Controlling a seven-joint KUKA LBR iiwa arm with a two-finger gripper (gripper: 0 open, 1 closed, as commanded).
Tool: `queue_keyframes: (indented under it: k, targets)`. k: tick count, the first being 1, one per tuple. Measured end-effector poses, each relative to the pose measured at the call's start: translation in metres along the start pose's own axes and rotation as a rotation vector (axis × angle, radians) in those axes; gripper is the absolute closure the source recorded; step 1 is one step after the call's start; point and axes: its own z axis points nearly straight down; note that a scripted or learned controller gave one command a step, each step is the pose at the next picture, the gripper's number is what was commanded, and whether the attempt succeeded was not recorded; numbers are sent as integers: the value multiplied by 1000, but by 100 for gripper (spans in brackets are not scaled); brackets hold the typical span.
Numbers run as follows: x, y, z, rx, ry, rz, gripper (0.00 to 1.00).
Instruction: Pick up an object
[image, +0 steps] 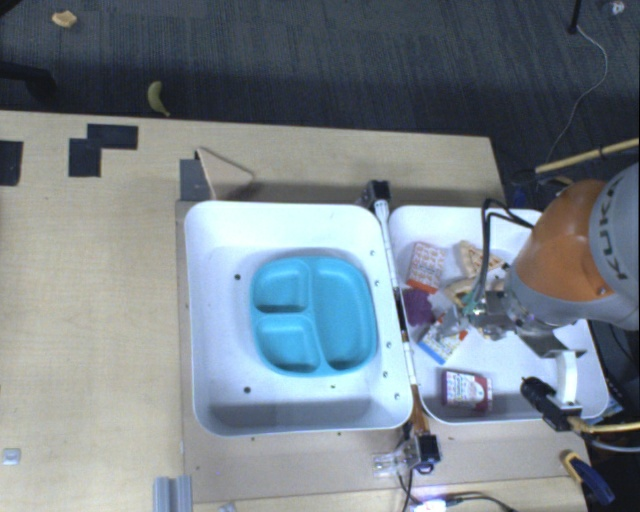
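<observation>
Gripper (478, 312) low over the right bin (590, 395) clutter (440, 300) — wrist hides it; finger state cannot be told.

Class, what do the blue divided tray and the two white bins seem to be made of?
Blue divided tray: likely moulded plastic, one even colour, rounded compartments, faint sheen. White bins: probably thin formed plastic, smooth with soft rounded rims; painted metal cannot be ruled out.

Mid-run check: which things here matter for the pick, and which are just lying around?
Job:
gripper
right bin
red-and-white packet
dark red packet
purple item

Lying about:
blue divided tray
left bin
banana on the floor
</observation>
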Motion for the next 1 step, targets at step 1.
queue_keyframes:
  k: [1]
  targets:
    - [-3,-10,45,21,2,9,0]
